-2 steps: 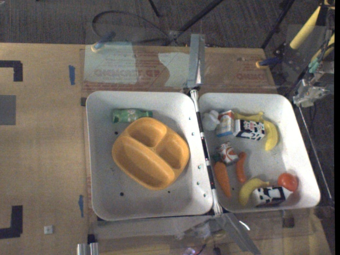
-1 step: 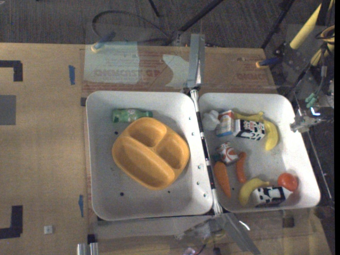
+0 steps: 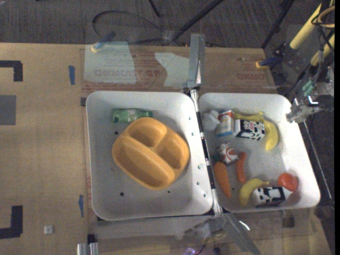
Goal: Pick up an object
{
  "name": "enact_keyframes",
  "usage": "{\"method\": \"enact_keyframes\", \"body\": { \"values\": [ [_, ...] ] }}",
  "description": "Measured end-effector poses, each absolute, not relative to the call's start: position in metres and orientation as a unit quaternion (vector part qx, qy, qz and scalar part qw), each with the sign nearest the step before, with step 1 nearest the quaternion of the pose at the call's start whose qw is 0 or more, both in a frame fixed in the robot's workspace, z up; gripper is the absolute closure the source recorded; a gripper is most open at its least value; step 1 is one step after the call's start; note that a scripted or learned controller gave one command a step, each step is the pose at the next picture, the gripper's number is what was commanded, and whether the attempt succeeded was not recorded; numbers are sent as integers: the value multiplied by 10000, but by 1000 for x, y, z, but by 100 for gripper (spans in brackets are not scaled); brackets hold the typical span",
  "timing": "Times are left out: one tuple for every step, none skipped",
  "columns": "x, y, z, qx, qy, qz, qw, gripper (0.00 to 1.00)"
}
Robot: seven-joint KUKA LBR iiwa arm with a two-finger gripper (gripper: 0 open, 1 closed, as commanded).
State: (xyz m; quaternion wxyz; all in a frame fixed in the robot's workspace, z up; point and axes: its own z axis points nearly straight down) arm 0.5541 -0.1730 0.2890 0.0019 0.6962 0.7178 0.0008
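A: We start at the gripper (image 3: 300, 112), at the right edge of the frame, just off the upper right rim of the right bin (image 3: 311, 166). We see grey metal there, but whether it stands open or closed we cannot tell. Nothing shows in its hold.

B: So it sits outside the bin. We judge the pick has not begun, and any object could be the target.

A: Nearest to it lies a banana (image 3: 270, 132), curved along the bin's upper right part, touching a black-and-white carton (image 3: 249, 129). Left of that stands a small bottle (image 3: 226, 124) beside something white in the upper left corner of that bin.

B: They crowd together there, so we think a grasp there risks catching two things at once.

A: Lower down, near the divider, we see a small can (image 3: 227, 153), a carrot (image 3: 223, 179) and a thinner orange piece (image 3: 241, 166) beside it. At the bottom, a second banana (image 3: 248, 189) touches another carton (image 3: 270, 195), with a tomato (image 3: 287, 181) just beside it.

B: The tomato lies fairly open on its upper side; we would judge it an easier reach.

A: In the left bin (image 3: 101, 158) rests a yellow divided plate (image 3: 151, 152), tilted in the frame, with a green packet (image 3: 130, 114) just above it.

B: Those sit farthest from the arm.
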Motion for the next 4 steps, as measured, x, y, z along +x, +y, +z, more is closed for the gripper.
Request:
{"method": "enact_keyframes", "body": {
  "values": [
    [527, -172, 234, 6355, 7721, -1, -7, 100],
    [489, -162, 182, 5425, 8401, 2, -9, 100],
    [490, -163, 192, 5431, 8397, 11, 13, 100],
    [481, -179, 283, 4555, 8902, 5, 27, 100]
  ]
}}
